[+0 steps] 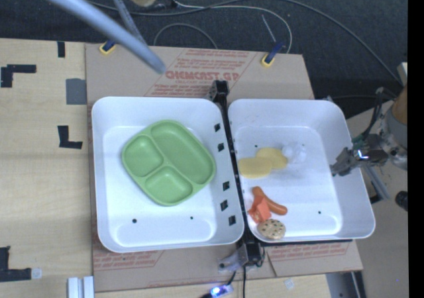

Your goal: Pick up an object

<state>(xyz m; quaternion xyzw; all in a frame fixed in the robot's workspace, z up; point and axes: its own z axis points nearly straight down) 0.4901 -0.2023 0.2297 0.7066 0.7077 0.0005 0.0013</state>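
Gripper [341, 161] at right bin's [344, 224] edge, finger state unclear; yellow piece [262, 163] well left — apart

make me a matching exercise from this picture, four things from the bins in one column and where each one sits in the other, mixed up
Things:
1. green divided plate
2. yellow piece
3. orange piece
4. speckled cookie

Places:
A. near front corner of the right bin, by the divider
B. middle of the left bin
C. right bin, between yellow piece and cookie
D. right bin, beside a clear item

Pairs: 1-B, 2-D, 3-C, 4-A
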